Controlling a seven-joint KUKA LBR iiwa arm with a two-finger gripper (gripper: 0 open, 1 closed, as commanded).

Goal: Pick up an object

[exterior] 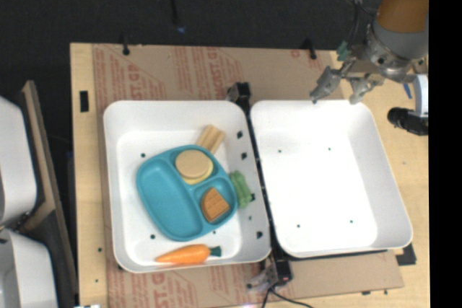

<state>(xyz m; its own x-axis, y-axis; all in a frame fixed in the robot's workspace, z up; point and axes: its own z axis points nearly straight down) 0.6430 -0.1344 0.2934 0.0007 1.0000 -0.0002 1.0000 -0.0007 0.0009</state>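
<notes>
While the gripper hangs with its 2 fingers apart and holding nothing over the right bin's far edge, the left bin holds a blue tray, a carrot near it, and a wooden block.

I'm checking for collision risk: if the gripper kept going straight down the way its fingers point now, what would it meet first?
Most likely the far rim of the right shallow white bin: the open two-finger gripper hangs over that edge with nothing between its fingers. Depth is unclear, so it could land just inside on the bin floor instead.
</notes>
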